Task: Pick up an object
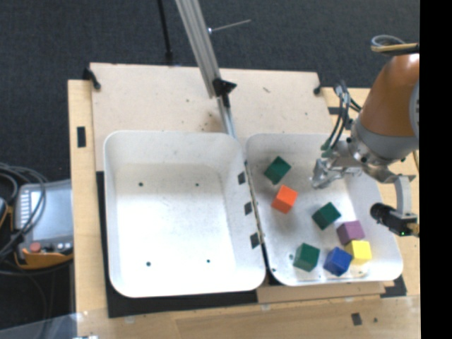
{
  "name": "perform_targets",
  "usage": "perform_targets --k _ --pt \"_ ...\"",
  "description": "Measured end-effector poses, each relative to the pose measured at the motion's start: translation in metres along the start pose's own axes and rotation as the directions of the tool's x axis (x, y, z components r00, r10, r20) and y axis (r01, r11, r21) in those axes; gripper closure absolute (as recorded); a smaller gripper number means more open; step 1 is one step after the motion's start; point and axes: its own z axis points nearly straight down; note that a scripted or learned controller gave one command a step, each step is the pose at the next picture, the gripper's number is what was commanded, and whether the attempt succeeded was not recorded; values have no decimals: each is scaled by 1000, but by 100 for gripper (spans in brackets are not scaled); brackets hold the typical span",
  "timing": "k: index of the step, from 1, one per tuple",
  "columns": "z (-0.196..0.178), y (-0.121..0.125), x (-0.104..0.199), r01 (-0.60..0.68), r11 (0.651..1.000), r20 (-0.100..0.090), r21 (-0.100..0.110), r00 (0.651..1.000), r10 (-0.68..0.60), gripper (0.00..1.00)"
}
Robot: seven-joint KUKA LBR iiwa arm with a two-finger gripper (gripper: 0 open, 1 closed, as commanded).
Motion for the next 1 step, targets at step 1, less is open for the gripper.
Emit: perform_targets --k 1 --pt "7 14 53 4 1000 -2 6 1000 -4 100"
